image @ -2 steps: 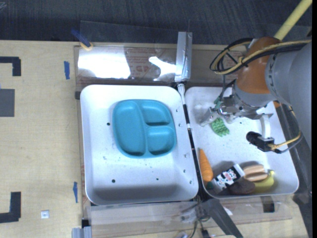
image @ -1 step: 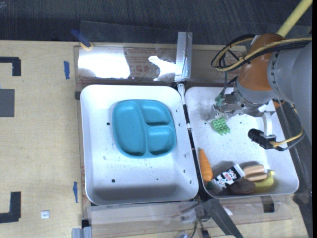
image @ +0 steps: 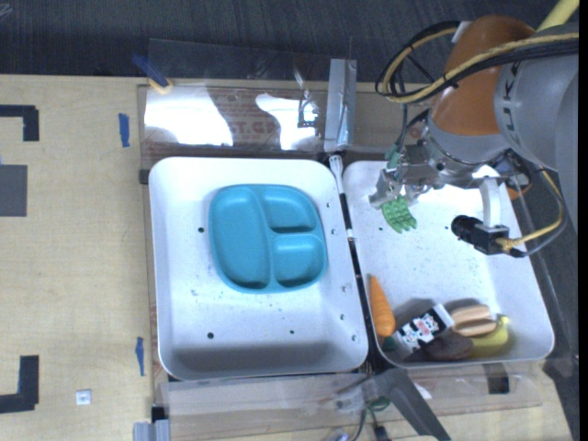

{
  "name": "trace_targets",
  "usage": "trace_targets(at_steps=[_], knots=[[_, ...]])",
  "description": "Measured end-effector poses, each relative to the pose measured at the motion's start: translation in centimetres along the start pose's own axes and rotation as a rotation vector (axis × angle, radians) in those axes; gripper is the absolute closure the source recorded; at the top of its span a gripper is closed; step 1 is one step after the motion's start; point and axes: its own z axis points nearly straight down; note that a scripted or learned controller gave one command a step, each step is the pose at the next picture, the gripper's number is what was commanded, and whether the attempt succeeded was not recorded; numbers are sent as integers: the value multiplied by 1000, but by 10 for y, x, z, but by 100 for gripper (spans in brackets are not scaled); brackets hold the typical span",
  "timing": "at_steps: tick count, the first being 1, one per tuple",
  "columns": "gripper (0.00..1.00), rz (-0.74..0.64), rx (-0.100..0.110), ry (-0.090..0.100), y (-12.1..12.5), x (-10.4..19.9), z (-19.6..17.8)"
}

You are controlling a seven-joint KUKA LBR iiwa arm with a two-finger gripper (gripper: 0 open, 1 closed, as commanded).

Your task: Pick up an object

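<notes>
My gripper (image: pixel 395 194) hangs over the upper left part of the right bin (image: pixel 524 283). A small green leafy toy (image: pixel 400 215) sits between its fingertips and sticks out just below them, so the gripper is shut on it. Along the bin's front edge lie an orange carrot (image: pixel 380 306), a black-and-white packet (image: pixel 423 327), a hot dog bun (image: pixel 471 317), a yellow banana (image: pixel 497 337) and a dark brown piece (image: pixel 450 346).
A blue divided plate (image: pixel 269 237) lies in the middle of the left bin (image: pixel 175 320). A black fitting on a yellow cable (image: pixel 478 232) hangs from the arm over the right bin. A metal divider (image: pixel 340 108) stands behind the bins.
</notes>
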Motion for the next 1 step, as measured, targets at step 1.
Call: trace_targets(at_steps=[1], knots=[[100, 222, 14, -1, -20, 37, -13]])
